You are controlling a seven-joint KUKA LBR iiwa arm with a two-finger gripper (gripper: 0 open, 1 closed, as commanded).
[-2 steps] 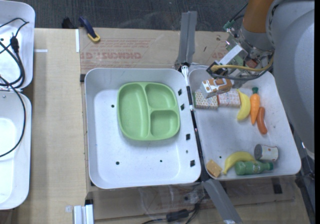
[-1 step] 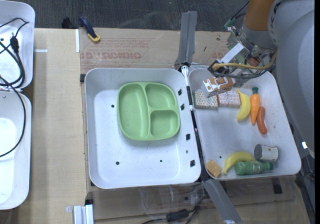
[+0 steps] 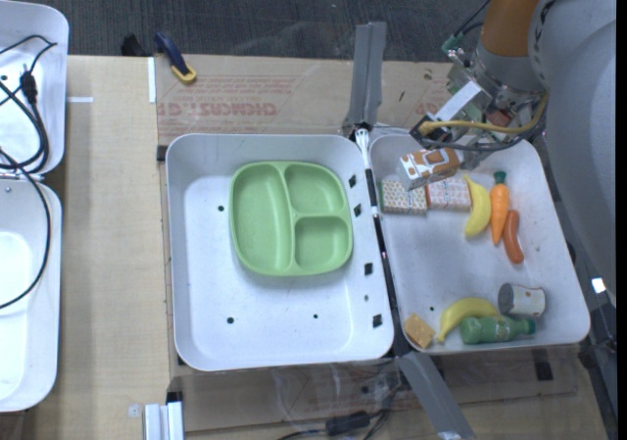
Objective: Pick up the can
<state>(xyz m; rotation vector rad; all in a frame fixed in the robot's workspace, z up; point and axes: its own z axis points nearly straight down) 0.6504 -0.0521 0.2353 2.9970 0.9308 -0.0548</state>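
I see the can lying on its side at the near right of the right bin, just beside a green bottle and a banana. My gripper sits at the bin's far edge, above a small carton, well apart from the can; I cannot tell its finger state. I judge this the approach step: next I must travel nearward and descend over the can, clear of its neighbours.
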